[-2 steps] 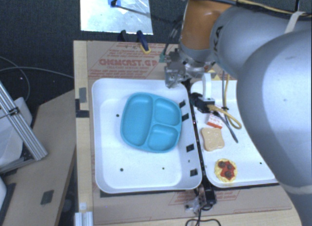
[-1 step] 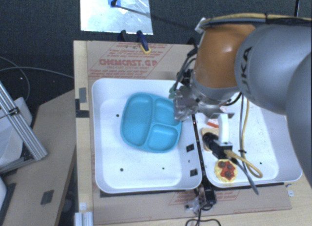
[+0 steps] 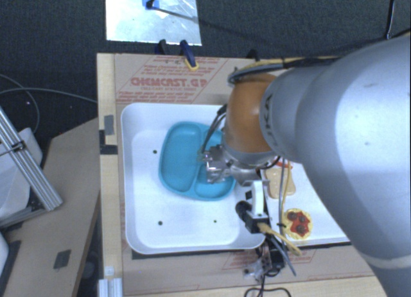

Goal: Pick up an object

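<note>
Cardboard sheeting covers the table under a shallow white plastic bin, where a blue moulded plastic tray lies near centre. At the tray's three o'clock edge hang the jaws — whether apart or together I cannot tell. Judged: the approach step; next, a clean descent onto the tray's rim.

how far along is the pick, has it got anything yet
Done: the arm has reached over the left bin, with the gripper low at the right edge of the blue dish. In hand: nothing that the view shows; the wrist hides whether the dish is gripped. Left: closing on an object and lifting it; the dish lies on the bin floor, and a small red and yellow item lies in the right bin.
</note>
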Controlling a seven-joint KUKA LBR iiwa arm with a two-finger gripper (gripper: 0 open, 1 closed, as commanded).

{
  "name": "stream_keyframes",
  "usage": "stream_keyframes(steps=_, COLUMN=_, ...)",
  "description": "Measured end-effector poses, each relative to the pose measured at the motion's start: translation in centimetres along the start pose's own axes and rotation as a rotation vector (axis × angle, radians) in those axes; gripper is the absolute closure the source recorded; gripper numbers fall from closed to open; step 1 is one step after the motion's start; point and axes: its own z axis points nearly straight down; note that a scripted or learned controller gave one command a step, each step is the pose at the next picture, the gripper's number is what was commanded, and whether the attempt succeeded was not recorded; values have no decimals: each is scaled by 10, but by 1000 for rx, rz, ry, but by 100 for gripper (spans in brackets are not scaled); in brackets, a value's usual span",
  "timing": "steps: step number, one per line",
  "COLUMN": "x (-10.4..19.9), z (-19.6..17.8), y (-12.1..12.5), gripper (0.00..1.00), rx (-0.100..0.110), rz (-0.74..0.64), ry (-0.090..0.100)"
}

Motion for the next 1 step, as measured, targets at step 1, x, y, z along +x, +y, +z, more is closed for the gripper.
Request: stream_keyframes(steps=1, x=-87, z=-76, y=33, gripper=100, rx=-6, rz=2, ry=-3)
